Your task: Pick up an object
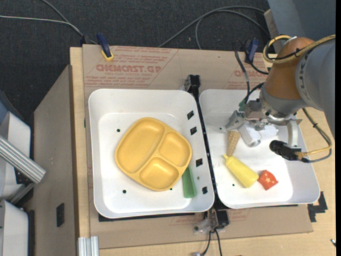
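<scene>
My gripper [246,128] hangs low in the upper part of the right bin [303,193], right of centre in the frame, and from this angle I cannot tell how it is set. Just below it and touching or nearly so stands a tan cone-shaped piece [233,141], its narrow end pointing down the frame. Below that lies a yellow squeeze bottle [241,172], slanting toward the lower right, with a small red piece [268,179] just beside its far end.

In the left bin [98,143] a yellow divided plate [153,153] fills the middle, and a green stick [188,182] lies along its lower right edge.

My worry is the crowding. The cone sits close to the bottle's tip, so I judge that a descent slightly off line could nudge the cone over or push it against the bottle instead of seating it. The cone's taper may also let it slip out as I lift.
</scene>
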Action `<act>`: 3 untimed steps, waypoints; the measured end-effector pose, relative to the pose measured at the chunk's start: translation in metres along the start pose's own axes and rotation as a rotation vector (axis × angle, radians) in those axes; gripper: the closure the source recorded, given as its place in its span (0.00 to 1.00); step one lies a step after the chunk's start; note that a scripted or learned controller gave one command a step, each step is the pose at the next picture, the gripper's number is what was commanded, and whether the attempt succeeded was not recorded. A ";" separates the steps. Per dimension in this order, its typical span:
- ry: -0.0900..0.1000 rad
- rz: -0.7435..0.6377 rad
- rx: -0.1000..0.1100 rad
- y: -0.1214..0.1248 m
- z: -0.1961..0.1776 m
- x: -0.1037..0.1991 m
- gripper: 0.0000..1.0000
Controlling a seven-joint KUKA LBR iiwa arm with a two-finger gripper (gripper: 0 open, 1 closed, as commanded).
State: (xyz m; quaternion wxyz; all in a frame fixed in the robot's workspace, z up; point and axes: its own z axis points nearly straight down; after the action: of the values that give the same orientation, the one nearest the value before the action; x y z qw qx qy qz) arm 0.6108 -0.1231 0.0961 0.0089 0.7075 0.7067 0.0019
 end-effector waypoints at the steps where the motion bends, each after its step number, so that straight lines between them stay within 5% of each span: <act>1: -0.007 -0.001 -0.018 0.005 -0.017 -0.002 1.00; 2: 0.010 -0.002 0.011 0.000 -0.079 -0.004 1.00; 3: 0.009 -0.003 0.010 0.009 -0.125 -0.003 1.00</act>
State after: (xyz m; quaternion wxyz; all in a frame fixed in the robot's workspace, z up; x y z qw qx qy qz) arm 0.6174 -0.1252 0.2210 0.0023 0.7065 0.7078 0.0017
